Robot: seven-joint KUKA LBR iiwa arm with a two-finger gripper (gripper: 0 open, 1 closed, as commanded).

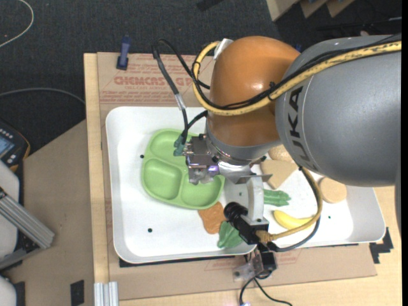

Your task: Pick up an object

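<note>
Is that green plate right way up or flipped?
Right way up: the green plate shows hollow sections facing upward; the arm covers part.

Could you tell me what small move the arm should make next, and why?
Probably a short lift straight up: the arm's wrist covers the right edge of the green divided plate, with the orange piece and banana just beside it, and whether anything is held cannot be seen. Rising would show that.
</note>
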